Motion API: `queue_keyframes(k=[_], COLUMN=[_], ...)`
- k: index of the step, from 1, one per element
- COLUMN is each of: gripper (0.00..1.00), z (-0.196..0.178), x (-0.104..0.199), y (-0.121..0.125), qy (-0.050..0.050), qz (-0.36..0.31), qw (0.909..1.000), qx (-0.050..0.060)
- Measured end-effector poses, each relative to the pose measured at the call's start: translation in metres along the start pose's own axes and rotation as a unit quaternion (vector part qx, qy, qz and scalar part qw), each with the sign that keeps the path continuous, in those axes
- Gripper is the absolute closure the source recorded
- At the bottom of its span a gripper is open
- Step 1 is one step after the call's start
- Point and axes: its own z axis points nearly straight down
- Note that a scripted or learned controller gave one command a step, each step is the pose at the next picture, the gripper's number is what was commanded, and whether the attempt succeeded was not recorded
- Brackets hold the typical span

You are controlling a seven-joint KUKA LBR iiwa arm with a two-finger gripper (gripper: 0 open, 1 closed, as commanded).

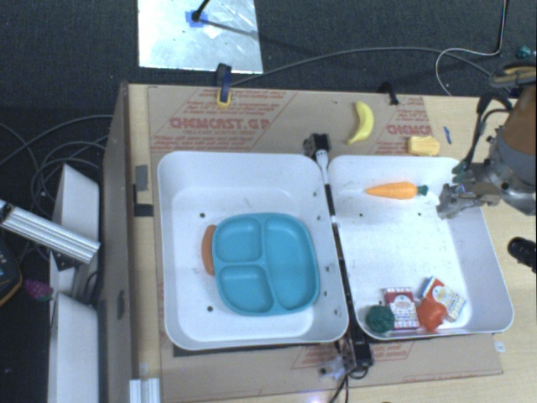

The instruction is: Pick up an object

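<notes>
Bench, right bin [478, 250] | pincer [451, 200] at rim | grip state unclear

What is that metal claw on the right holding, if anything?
Nothing that I can see. The gripper hangs over the right bin's far right edge, just right of the carrot, with nothing between its fingers.

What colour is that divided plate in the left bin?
Light blue; the divided plate shows plainly in the camera view.
</notes>
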Motion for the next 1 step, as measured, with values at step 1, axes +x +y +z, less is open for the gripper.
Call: queue_keyframes(k=[1], gripper=[1.0], z=[0.0389], x=[0.0487], y=[-0.0021], qy=[0.002], qz=[-0.001], qw=[1.0], qx=[0.001])
